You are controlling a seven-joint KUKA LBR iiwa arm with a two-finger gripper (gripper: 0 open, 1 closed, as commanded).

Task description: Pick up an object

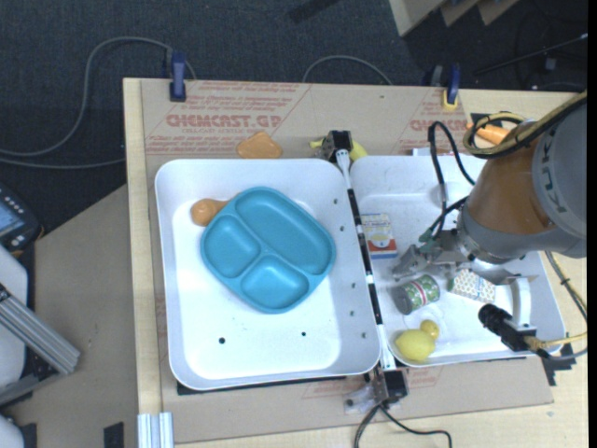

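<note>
Your gripper (422, 261) sits low in the right bin (410, 177), just above the small green can (416, 293); finger state cannot be told. Yellow duck (416, 342) lies nearby.

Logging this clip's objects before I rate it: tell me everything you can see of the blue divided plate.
The blue divided plate is a rounded, light-blue tray, plastic by its look, with three sunken compartments: one long, two smaller. It lies flat and upright in the left white bin, toward its upper half, turned at a slant. An orange object sits at its upper-left rim, seemingly touching. Nothing lies in its compartments.
</note>
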